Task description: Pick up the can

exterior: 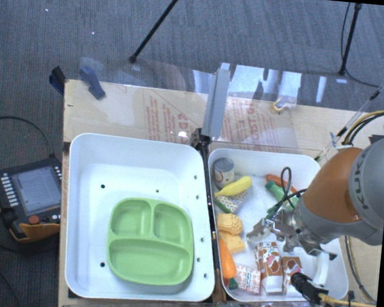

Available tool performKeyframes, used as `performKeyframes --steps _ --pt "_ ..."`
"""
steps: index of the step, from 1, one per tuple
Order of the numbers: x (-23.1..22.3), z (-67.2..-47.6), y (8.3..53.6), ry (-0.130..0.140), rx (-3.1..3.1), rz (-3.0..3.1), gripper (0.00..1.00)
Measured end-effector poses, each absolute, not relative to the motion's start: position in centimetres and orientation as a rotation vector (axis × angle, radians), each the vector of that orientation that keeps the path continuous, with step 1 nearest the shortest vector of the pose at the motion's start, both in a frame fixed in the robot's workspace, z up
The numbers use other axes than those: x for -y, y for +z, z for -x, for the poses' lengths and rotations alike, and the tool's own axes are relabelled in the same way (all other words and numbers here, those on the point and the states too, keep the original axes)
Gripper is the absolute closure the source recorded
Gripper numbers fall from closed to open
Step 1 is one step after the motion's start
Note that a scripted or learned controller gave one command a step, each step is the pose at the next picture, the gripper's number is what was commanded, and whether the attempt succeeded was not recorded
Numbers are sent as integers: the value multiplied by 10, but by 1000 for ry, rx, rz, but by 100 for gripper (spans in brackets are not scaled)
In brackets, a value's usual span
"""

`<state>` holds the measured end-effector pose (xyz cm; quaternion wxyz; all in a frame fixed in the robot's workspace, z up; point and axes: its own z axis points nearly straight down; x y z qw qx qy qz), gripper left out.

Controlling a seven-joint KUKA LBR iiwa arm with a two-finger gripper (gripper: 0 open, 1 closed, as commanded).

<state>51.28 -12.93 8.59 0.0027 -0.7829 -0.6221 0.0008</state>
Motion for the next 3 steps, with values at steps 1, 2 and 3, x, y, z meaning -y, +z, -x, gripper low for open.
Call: performKeyframes --steps 1,2,3 --pt "159 -594 85 6 1804 2567 0" --pt "197 -644 85 3 1758 2591 0" --pt "194 -645 93 11 1770 2582 100"
